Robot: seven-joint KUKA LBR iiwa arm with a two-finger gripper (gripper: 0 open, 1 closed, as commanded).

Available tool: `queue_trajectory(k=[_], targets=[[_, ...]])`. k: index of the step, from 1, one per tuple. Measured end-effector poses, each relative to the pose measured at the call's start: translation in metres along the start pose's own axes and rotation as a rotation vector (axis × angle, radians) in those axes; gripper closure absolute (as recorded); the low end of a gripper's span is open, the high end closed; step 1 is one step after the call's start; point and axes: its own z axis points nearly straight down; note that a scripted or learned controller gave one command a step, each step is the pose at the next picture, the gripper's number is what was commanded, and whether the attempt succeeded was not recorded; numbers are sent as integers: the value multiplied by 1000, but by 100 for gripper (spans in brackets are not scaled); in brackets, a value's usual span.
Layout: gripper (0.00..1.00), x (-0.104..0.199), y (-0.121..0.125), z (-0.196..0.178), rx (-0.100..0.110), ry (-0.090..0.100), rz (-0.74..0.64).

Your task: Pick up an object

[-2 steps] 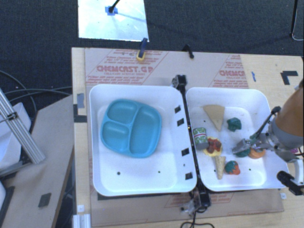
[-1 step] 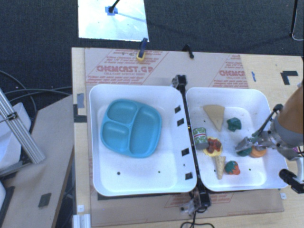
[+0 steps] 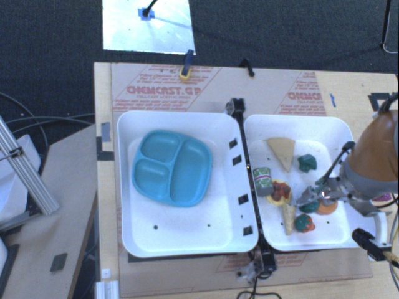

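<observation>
Now, bench [image 3: 156, 86]: I am looking down on it at a slant, two white bins sitting side by side on it.
Left bin [image 3: 187, 235]: it is carrying a blue divided plate [image 3: 171, 168], nothing there I am going after.
Right bin [image 3: 330, 129]: it is holding all the small pieces, so I am working this side.
Arm [image 3: 374, 161]: it is reaching in from the right and leaning over the bin's right half.
Tan wedge [image 3: 282, 149]: lying at the back of the bin, well apart from the gripper.
Cone [image 3: 288, 217]: lying near the front wall, long axis running front to back, just left of and in front of the gripper.
Gripper [image 3: 312, 197]: sitting low among the front cluster; I am not able to tell whether it is spread or closed, and I am not seeing anything clearly caught in it.
Small can [image 3: 262, 179]: lying by the divider, away to the left.
Red-yellow toy [image 3: 280, 192]: sitting near the gripper's left.
Orange piece [image 3: 326, 205]: sitting just beside the gripper on its right, toward the front; I am judging this the likeliest pick.
Green-red piece [image 3: 304, 223]: sitting just in front of the gripper, beside the cone.
Teal piece [image 3: 307, 162]: sitting behind the gripper, apart.
Key relation: I am reading the nearest candidate as right-front of the gripper, so the next move is probably a small shift that way.
</observation>
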Motion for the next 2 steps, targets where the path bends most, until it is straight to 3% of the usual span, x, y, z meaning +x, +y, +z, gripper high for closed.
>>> queue_trajectory(k=[1,2], targets=[[100,61,3,3,-9,-5,0],[100,156,27,-84,-3,7,-10]])
